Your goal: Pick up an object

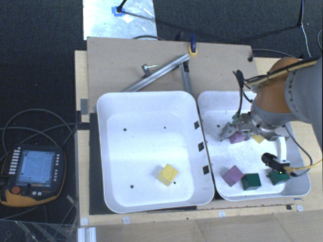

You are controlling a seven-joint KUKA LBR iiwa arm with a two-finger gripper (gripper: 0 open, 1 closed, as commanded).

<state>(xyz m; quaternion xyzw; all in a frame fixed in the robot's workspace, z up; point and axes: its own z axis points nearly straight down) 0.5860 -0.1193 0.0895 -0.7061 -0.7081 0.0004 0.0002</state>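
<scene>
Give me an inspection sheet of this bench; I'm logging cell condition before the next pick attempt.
Surface: two shallow white plastic bins, left bin and right bin, on a brown board.
Job's things: yellow cube in the left bin; in the right bin purple cube, dark green cube, a second small purple block and a small yellow piece.
Clutter: metal bar behind the bins.
Grippers: pincer low in the right bin beside the small purple block; finger state unclear.
Cables: black cable at the wrist.
Surroundings: teach pendant on dark carpet.
</scene>
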